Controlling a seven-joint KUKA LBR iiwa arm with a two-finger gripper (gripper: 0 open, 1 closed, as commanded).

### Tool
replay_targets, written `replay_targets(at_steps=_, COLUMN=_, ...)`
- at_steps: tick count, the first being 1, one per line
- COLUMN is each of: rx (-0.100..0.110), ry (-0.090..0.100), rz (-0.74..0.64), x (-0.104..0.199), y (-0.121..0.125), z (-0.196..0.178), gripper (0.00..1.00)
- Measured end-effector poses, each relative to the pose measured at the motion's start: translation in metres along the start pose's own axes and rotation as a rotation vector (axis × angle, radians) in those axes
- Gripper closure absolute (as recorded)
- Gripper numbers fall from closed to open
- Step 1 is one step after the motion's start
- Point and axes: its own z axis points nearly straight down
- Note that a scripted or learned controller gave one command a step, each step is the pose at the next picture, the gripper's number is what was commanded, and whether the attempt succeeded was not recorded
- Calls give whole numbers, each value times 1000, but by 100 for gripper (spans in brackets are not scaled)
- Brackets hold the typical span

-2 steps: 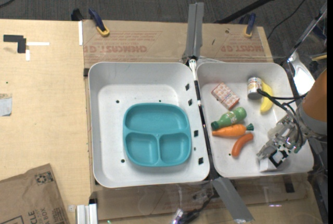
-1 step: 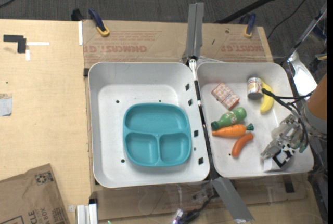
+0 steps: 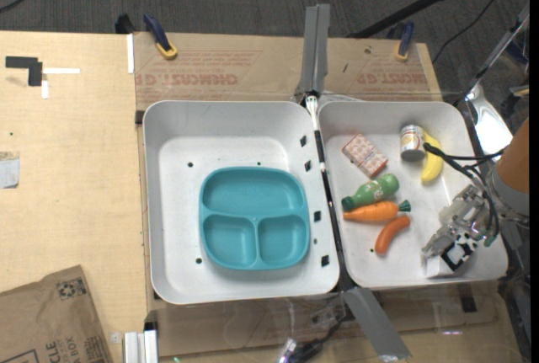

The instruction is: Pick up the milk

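Hovering pincer (image 3: pixel 459 239) at right bin's (image 3: pixel 487 273) lower right corner | grip: cannot tell | milk (image 3: pixel 365 154) well apart, upper left

Left bin (image 3: pixel 168 184) holds a teal divided plate (image 3: pixel 254 217). Right bin (image 3: pixel 370 269) holds the milk carton (image 3: pixel 364 154), a can (image 3: pixel 411 141), banana (image 3: pixel 431 161), green bottle (image 3: pixel 370 191), carrot (image 3: pixel 372 212) and sausage (image 3: pixel 391 234). Gripper (image 3: pixel 455 245) low at that bin's right corner, apart from the milk.
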Motion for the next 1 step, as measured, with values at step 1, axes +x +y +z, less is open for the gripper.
replay_targets(at_steps=1, rx=1, ry=-1, rz=32, x=-2, y=0, z=0, gripper=0)
